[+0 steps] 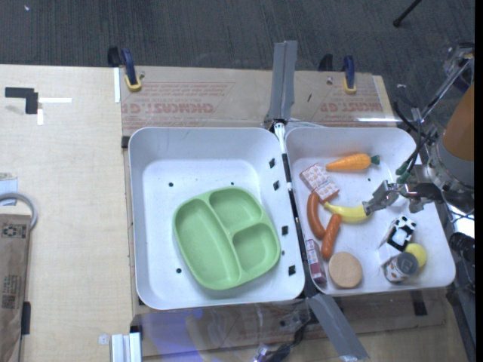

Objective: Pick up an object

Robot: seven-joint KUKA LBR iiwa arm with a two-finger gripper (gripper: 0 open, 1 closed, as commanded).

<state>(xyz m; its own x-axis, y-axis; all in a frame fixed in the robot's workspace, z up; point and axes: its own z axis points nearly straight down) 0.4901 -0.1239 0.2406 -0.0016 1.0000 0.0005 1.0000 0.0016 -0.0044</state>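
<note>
My gripper (pixel 379 199) hangs over the middle of the right bin (pixel 432 277), at the right tip of a yellow banana (pixel 344 211). Whether it touches the banana I cannot tell, and nothing shows as lifted. Around it lie an orange carrot (pixel 349 162), two reddish sausages (pixel 323 225), a red-and-white packet (pixel 318 180), a round tan disc (pixel 346 269), a small can (pixel 400 265) beside a yellow ball (pixel 416 256), and a black-and-white item (pixel 402 232).
A green divided plate (pixel 226 236) lies in the left bin (pixel 143 202). A grey post (pixel 283 81) rises behind the wall that the two bins share. Cables and the arm's body crowd the right edge (pixel 453 164).
</note>
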